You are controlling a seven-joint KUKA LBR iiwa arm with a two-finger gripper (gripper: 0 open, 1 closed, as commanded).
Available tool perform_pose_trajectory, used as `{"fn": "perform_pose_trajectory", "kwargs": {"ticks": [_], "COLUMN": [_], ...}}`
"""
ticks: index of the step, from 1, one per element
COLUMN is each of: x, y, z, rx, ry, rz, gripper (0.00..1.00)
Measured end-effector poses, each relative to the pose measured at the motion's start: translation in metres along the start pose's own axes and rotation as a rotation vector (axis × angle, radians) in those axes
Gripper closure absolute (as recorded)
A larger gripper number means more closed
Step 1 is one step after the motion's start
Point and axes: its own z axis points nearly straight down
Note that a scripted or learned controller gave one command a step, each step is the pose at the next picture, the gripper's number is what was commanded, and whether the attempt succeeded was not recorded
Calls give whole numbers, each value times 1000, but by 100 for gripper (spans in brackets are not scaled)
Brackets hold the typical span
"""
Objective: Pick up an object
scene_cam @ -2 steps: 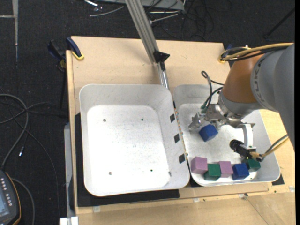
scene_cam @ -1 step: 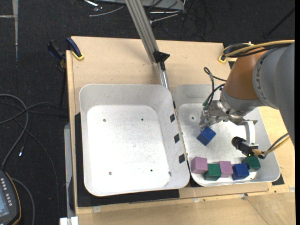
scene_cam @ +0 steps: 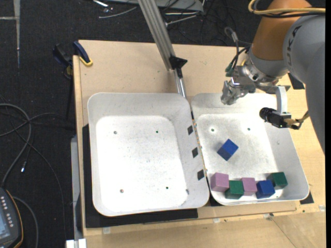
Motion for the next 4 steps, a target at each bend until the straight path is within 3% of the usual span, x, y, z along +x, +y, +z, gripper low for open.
{"fn": "perform_pose_trajectory", "kwargs": {"ticks": [1, 2, 3, 4], "x": [12, 11, -16, -15], "y": [9, 9, -47, -77], "z": [22, 21, 124, 121], "rx": [12, 12, 21, 15], "ry": [0, 0, 2, 2], "rz": [2, 3, 9, 7], "gripper": [100, 0, 0, 0]}}
